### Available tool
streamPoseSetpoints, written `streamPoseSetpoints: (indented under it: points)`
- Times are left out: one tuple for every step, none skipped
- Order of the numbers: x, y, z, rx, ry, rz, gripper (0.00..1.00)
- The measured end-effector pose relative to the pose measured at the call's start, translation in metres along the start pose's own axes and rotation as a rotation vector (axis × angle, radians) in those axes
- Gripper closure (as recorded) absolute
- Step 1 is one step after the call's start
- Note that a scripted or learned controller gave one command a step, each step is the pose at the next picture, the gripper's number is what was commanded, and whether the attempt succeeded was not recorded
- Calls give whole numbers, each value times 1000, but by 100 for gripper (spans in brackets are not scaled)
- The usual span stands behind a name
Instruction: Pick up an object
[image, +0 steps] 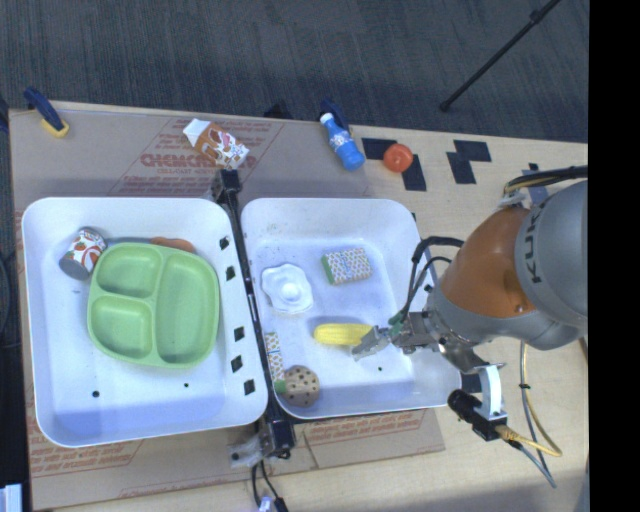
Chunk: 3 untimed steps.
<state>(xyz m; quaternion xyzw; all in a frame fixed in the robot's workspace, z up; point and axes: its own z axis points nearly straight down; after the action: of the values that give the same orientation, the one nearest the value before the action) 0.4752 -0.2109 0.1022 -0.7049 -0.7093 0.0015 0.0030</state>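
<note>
Yellow corn (341, 333) lies just at nine o'clock of the gripper (368, 344), grasp state unclear; its rounded body could roll away.

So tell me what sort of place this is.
Probably a robotics lab's grasping test bench: a robot arm reaches over two white bins of assorted small items, standing on taped cardboard, with loose cables beside.

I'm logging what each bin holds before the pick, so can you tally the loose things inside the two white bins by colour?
Green: 1, divided plate, left bin
Grey, red and white: 1, can, left bin
Yellow: 1, banana-like piece, right bin
White: 1, small moulded piece
Patterned: 1, block
Brown speckled: 1, ball
Total: 6
</note>
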Motion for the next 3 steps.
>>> streamPoseSetpoints:
  points:
    - [24,86,10,-3,-2,-3,0]
    - [83,136,-25,-5,-2,-2,0]
    - [38,69,11,0,-3,-1,0]
